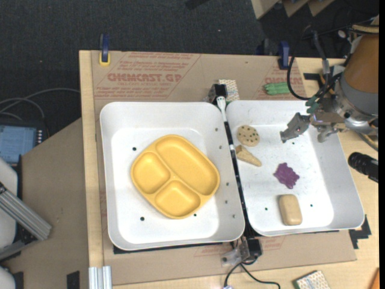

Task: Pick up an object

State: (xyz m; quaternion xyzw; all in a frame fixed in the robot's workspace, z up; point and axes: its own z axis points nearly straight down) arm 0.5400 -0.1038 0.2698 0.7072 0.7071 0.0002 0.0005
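your left bin (114, 161) holds a yellow divided tray (174, 174). in the right bin (337, 179) the cookie (248, 135) lies at 9 o'clock of the fingers (310, 127), wedge (248, 156) below it, purple piece (286, 174) and tan block (290, 209) toward 6. fingers spread open, holding nothing, arm entering from 3 o'clock.

A single camera looks down from above the table (90, 161) at a slant, facing toward its far edge. It sits far enough back to take in both white bins whole, the left bin (114, 161) and the right bin (337, 185), plus dark floor (120, 11) beyond the far edge. The arm (361, 83) enters from the right.
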